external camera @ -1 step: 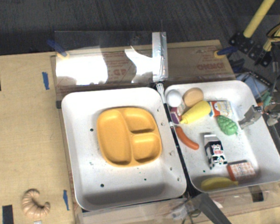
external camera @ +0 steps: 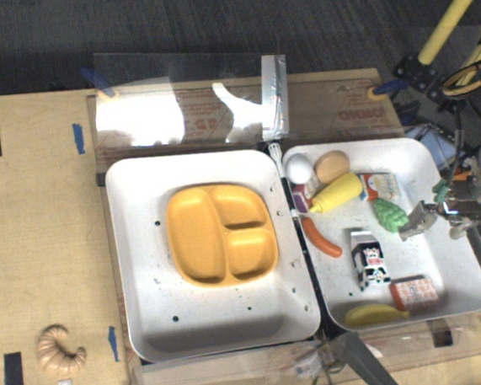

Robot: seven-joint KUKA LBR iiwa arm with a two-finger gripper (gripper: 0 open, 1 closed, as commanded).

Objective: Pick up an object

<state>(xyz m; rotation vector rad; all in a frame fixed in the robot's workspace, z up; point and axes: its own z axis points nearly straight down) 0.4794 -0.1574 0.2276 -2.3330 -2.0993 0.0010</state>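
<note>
My gripper [external camera: 436, 223] hangs over the right side of the right bin [external camera: 465, 284], open, with nothing between its fingers. Its left finger [external camera: 414, 223] is just right of a green toy [external camera: 388, 214]. Also in this bin lie a yellow mustard bottle [external camera: 337, 194], a tan potato-like piece [external camera: 332, 167], a white egg [external camera: 299, 171], a red hot dog [external camera: 322, 237], a black-and-white milk carton [external camera: 369, 264], a red can [external camera: 416, 291], a banana [external camera: 372, 313] and a red-and-white packet [external camera: 382, 186].
The left bin [external camera: 135, 240] holds a yellow divided plate [external camera: 222, 233]. A croissant toy [external camera: 61, 349] lies on the bench at the lower left. Behind the bins stands a clear taped panel [external camera: 186, 112]. Cables and a yellow pole [external camera: 452, 15] crowd the upper right.
</note>
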